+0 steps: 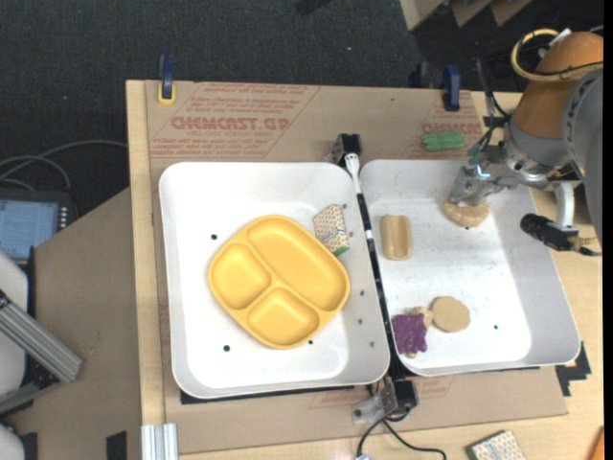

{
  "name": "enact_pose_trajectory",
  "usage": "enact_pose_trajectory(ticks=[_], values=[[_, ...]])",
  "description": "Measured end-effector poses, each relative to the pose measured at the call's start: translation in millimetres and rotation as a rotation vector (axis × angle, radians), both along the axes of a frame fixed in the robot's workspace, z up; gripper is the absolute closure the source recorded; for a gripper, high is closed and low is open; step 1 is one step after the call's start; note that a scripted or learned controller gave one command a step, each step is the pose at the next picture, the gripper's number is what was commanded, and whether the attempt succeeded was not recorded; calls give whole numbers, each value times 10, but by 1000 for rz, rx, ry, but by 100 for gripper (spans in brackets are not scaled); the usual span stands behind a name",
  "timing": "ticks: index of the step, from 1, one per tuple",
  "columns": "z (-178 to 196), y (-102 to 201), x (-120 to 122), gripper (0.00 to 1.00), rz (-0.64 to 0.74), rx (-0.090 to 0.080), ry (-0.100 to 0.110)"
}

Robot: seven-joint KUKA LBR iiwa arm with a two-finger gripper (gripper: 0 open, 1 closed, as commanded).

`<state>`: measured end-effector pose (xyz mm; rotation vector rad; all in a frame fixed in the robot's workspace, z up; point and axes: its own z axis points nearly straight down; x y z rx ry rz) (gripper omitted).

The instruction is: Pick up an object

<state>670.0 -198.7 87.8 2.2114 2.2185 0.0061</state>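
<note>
Now | tan lump (pixel 466 213) at right bin's (pixel 536 348) far end, directly under gripper (pixel 473 186) | fingertips seemingly touching it | jaw opening: cannot tell, too blurred.

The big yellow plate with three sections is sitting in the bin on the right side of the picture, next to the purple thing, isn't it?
Not quite. The camera view shows the yellow plate in the left bin, not the right one. It does have three sections. The purple thing lies in the right bin, just across the divide from the plate.
</note>
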Motion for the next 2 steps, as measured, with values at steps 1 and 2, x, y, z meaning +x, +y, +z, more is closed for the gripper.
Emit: enact_pose_trajectory(ticks=[1,2], values=[[-24,4,-30,0,-2,2,7],[-20,-213,-738,0,-2,14,11]])
